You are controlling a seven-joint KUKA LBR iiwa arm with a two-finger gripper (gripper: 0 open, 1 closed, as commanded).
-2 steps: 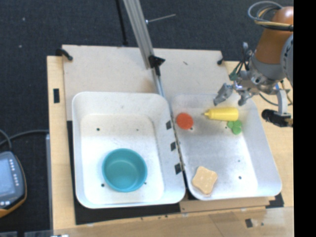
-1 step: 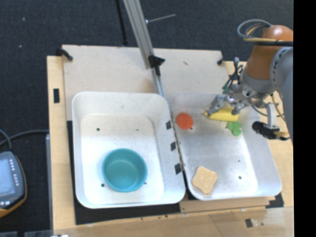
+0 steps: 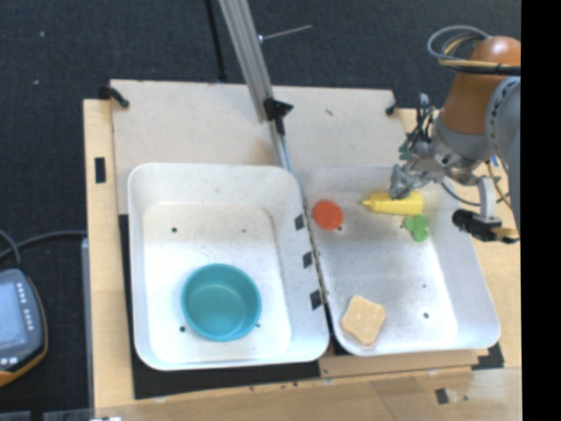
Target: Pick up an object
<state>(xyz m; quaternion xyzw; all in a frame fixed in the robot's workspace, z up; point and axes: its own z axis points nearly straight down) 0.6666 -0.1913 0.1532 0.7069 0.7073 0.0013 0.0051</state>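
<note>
Here the tool sits low over the far edge of the right-hand shallow white bin, right at the long yellow plastic piece, though how its grip stands I cannot tell. To do this step well, it should probably centre across the yellow piece's narrow width and stay off the small green object just beside it. The grey arm with its orange band reaches in from the right, wrist bent steeply down; the orange disc, tan bread-like block and teal bowl lie farther off.
</note>
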